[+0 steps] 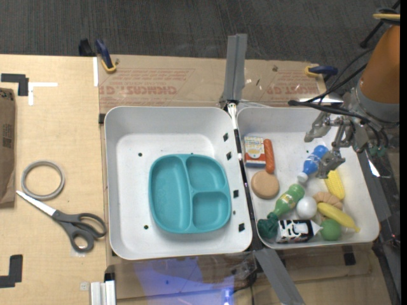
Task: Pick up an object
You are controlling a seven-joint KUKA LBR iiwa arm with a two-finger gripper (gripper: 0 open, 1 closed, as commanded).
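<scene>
The right bin [367,189] holds several toy foods: a small carton [255,150], a red sausage [269,155], a tan bun [265,184], a blue-and-white bottle [310,162], a green bottle [289,199], a white ball [306,207], a corn cob [335,184], a banana [337,216] and a black-and-white pack [294,230]. My gripper [328,146] hangs over the bin's upper right part, just above and right of the blue-and-white bottle. Its fingers stand open with nothing between them.
The left bin [121,170] holds a teal divided plate [189,192]. On the bench to the left lie scissors [70,221], a tape roll [42,178] and a brown bag [6,145]. A grey post [235,68] stands behind the bins' shared wall.
</scene>
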